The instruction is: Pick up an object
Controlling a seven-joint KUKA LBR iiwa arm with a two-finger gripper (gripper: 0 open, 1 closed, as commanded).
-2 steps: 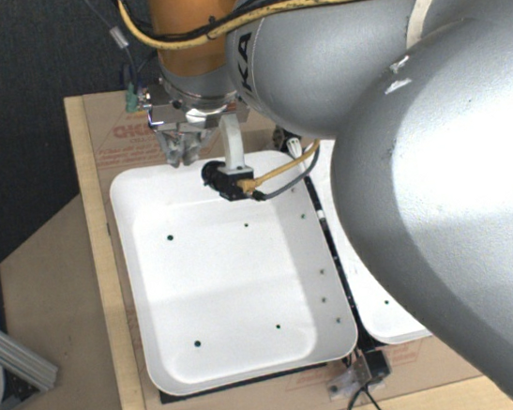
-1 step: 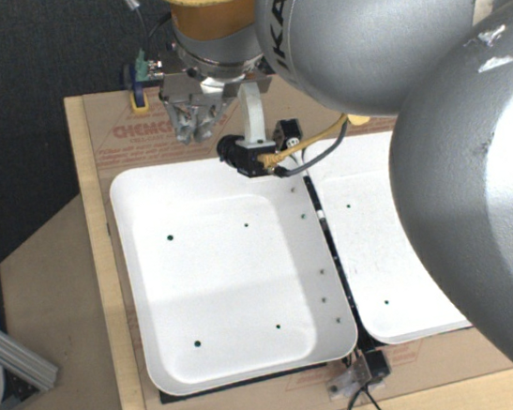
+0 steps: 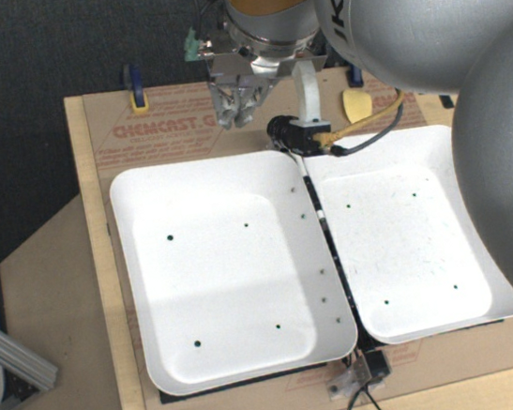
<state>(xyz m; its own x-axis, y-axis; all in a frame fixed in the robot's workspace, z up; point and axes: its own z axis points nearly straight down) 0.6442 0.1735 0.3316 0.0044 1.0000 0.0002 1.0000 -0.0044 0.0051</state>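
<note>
Object to be picked: we cannot identify it with confidence. The nearest candidate is a small pale yellow piece seen against the desk just behind the far rim of the right bin, close under the arm; what it is we cannot tell. The left bin and the right bin both present white floors marked with small dark dots. The jaws hang below the orange-banded wrist, over the desk just beyond the far rim of the left bin. We cannot tell whether they are open or closed, and we make out nothing between them. We judge the task to be at its start: nothing is grasped or lifted, and the approach, closure and lift are yet to be done.
</note>
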